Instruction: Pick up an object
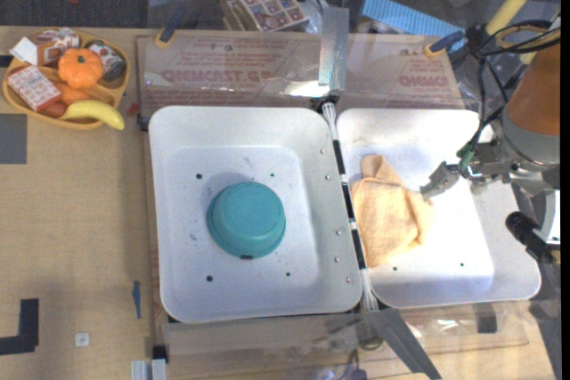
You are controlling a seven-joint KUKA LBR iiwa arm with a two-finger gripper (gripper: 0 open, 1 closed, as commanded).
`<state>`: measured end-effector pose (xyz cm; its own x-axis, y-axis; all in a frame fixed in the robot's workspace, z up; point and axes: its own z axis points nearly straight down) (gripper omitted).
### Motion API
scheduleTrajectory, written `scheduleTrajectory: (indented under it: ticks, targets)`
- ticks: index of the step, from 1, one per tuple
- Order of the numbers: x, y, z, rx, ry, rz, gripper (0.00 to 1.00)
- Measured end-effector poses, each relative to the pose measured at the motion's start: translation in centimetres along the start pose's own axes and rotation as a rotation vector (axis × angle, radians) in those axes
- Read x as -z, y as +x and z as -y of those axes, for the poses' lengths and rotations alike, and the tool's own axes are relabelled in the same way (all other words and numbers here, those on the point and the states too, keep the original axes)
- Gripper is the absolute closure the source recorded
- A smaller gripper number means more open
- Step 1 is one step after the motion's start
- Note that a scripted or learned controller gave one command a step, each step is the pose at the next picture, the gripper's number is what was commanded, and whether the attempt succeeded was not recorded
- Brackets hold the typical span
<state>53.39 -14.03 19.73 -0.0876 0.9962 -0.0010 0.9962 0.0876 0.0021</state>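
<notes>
The gripper [439, 181], its jaw state impossible to tell, hangs at the edge of the soft, light orange cloth [385, 214], best pinched at a raised fold.

Bright, even overhead light, slightly cool. White bins run near overexposed; right bin [463, 271] loses most surface detail. Strong specular glare on the clear plastic sheet [312, 80] behind the bins, hottest near the middle seam. Shadows soft and short: thin dark rim under the teal bowl [248, 219], faint shading beside the orange cloth [387, 214]. Arm and tool [441, 180] at the right edge look soft, slightly blurred. Top background clutter dim and low contrast. Overall resolution low, mild compression noise.
</notes>
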Motion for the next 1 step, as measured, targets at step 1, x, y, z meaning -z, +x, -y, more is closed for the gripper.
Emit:
scheduleTrajectory:
  ticks: [1]
  targets:
    - [-10.48,-0.13,-1.03,0.129,-0.014,0.003,0.00]
